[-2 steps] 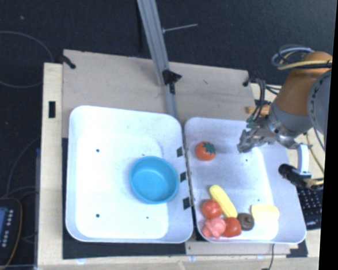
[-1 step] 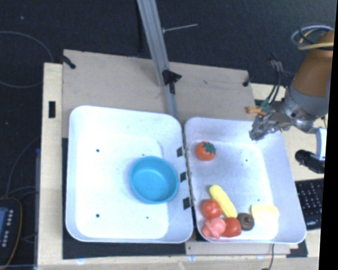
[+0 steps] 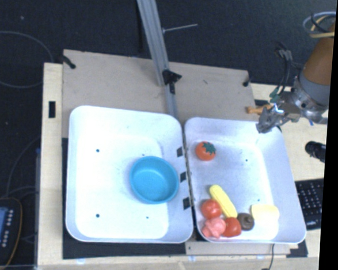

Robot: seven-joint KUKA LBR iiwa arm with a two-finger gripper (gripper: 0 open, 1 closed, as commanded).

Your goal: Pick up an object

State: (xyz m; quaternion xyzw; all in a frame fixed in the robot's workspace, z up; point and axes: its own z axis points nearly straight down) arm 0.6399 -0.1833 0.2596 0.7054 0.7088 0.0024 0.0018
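Gripper (image 3: 266,122) hung over the right bin's (image 3: 283,154) far right corner; I could not tell its state. Nearest item: round red-orange tomato (image 3: 205,151), well apart to its left. Near edge clustered a yellow banana (image 3: 223,200), red fruits (image 3: 212,209), brown doughnut (image 3: 245,221), pale yellow block (image 3: 265,213). Left bin (image 3: 100,132) carried a blue bowl (image 3: 153,179).

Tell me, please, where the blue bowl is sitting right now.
In the camera view the blue bowl sits in the left bin, toward its right side, close to the divide with the right bin that holds the toy food.
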